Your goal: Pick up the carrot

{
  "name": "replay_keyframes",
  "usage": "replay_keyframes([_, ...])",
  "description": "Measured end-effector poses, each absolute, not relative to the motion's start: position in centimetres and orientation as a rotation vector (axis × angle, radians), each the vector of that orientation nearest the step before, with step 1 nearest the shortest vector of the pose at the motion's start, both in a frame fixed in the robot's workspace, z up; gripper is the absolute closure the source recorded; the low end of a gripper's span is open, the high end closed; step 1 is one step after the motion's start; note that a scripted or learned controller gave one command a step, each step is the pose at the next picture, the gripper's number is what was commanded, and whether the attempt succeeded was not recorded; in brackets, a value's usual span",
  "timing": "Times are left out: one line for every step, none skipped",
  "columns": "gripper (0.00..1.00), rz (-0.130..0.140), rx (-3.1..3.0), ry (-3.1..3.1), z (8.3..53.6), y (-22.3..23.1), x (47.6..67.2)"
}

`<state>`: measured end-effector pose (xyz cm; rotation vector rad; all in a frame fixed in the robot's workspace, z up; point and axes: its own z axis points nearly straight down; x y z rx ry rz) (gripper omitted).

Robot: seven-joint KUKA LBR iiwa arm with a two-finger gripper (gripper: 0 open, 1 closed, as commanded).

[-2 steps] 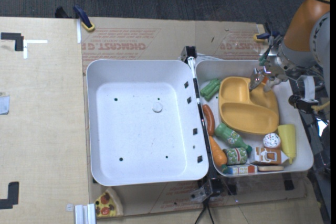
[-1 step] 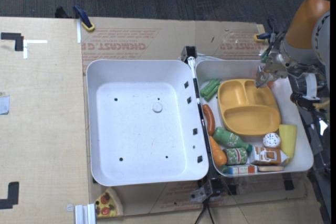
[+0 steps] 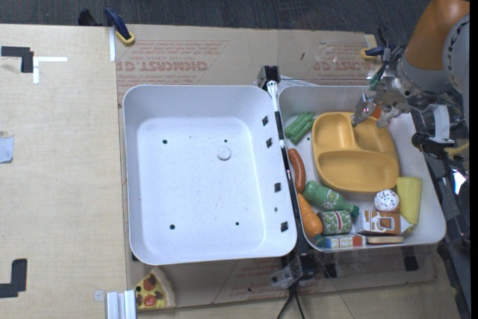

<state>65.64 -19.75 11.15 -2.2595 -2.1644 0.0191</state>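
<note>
Tool: hangs over the far right corner of the right bin, at the far edge of the tray; whether it is spread or pressed together cannot be told. Nothing shows between its tips.
Arm: grey with an orange band, coming in from the right of the tray.
Tray: yellow, with compartments, lying in the far half of the right bin.
Right bin: white and shallow, holding the tray and all the toy food.
Carrot: orange, lying near the tray's near left corner, against the bin's left wall, well apart from the tool.
Sausage: reddish, just left of the tray.
Green pods: at the tray's far left corner.
Cucumber: green, just beside the tray's near edge, next to the carrot.
Can: nearer than the tray, right of the carrot.
White ball: at the tray's near right corner.
Yellow block: right of the ball.
Cartons: 2 small boxes nearer than the tray.
Left bin: left of the tray's bin, touching it.
Tabletop: pale wood, with a pizza slice lying in front of the left bin.
</note>
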Motion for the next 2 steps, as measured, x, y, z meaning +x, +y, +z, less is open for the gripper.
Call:
replay_keyframes([0.00,0.010,-2.446,-2.017,10.7,-13.5,66.1])
replay_keyframes([0.00,-0.021,-2.168,-2.243,10.9,-18.5,66.2])
